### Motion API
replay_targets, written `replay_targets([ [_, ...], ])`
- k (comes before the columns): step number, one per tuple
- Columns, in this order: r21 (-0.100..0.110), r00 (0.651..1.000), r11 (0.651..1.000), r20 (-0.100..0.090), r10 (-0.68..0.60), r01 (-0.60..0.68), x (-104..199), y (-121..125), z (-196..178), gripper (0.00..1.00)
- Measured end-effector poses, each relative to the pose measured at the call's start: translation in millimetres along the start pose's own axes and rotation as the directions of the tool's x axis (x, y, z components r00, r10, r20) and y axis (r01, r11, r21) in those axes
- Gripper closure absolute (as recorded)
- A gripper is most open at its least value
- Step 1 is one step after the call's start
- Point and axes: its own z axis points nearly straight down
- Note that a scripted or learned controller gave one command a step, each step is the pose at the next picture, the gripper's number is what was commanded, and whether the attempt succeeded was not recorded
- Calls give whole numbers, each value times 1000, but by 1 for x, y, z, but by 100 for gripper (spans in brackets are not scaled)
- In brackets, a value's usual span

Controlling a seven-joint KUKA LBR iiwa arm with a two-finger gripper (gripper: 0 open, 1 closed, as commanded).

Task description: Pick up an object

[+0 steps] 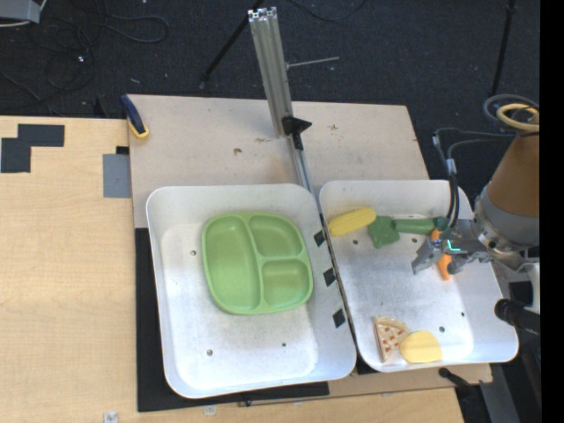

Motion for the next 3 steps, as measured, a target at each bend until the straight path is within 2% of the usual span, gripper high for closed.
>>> replay_targets([
  [1,-2,1000,1000,0,0,0,0,0,-1,0],
  [2,2,1000,1000,0,1,-1,-1,8,59,0],
  [3,-5,1000,1000,1,2,-2,-1,9,109,0],
])
